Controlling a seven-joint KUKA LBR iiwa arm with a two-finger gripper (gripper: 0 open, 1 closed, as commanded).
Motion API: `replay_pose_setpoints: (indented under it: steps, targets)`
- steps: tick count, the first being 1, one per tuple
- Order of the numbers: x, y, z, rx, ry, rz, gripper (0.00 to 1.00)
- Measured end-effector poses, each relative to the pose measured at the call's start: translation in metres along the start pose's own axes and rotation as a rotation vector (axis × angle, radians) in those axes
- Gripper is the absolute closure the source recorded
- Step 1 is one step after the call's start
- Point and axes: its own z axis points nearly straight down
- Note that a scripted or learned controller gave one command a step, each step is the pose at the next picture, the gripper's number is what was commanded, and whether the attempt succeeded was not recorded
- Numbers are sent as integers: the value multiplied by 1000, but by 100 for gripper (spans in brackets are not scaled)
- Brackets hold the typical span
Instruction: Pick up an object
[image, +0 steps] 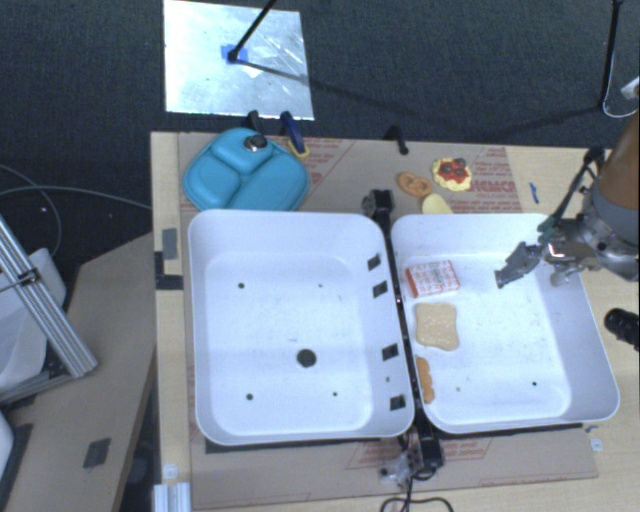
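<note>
Going left to right: the left bin (290, 320), well left of the claw, has a small dark disc (306, 358). In the right bin (500, 340), a red-and-white packet (432, 278) and a tan slice (437, 326) sit left of the claw (518, 266), which hangs over the bin; can't tell its grip state, and there's nothing visibly in it.

white bins (290, 235), red-and-white packet (432, 278), tan toast slice (437, 326), blue divided tray (246, 172)

arm (612, 210): grey, orange band | end effector (520, 265): grey metal, dark fingers
</note>
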Motion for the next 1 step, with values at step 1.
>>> replay_pose_setpoints:
  steps: [1]
  targets:
    - [33,-38,156,17,5,0,0]
